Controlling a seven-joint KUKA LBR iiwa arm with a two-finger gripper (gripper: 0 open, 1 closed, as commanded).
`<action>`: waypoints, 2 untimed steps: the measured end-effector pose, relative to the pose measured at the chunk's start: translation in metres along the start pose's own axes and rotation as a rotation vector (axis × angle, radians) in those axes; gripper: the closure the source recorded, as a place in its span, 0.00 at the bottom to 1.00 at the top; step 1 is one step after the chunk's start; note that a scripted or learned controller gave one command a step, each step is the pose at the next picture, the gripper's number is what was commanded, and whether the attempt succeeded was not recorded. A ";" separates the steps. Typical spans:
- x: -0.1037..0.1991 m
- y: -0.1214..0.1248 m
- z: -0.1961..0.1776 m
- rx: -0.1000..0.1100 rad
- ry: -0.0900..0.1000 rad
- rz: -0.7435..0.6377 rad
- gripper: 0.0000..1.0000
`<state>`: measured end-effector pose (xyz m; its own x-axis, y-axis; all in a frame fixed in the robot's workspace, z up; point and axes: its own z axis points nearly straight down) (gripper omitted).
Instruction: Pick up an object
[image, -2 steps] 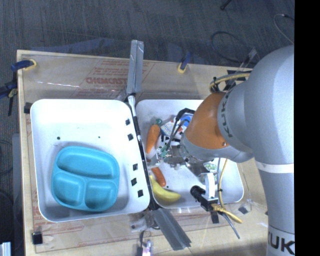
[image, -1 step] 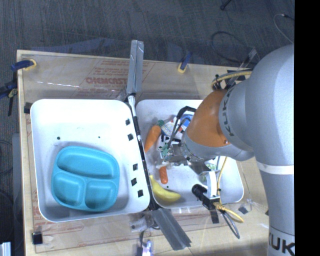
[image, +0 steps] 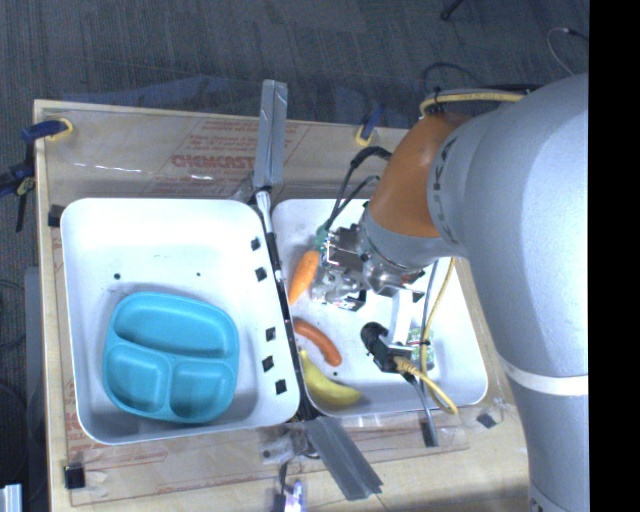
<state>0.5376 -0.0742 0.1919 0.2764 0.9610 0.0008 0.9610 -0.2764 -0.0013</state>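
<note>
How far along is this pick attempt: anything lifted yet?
Done: the gripper is down inside the right bin, next to the carrot. In hand: nothing visibly held. The carrot, sausage and banana all lie on the bin floor. Left: grasping and lifting one of them.

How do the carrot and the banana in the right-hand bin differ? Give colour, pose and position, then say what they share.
Colour: the carrot is orange; the banana is yellow.
Pose: the carrot lies nearly straight, running up and down the view; the banana curves along the bin's near edge.
Position: the carrot lies right beside the claw; the banana lies well clear of it.
Both are long items in the right bin.
</note>
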 end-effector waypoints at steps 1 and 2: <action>-0.054 0.013 0.026 0.003 0.000 -0.133 1.00; -0.053 0.013 0.026 0.003 0.000 -0.134 0.00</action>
<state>0.5356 -0.1293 0.1654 0.1457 0.9893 0.0016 0.9893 -0.1457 -0.0045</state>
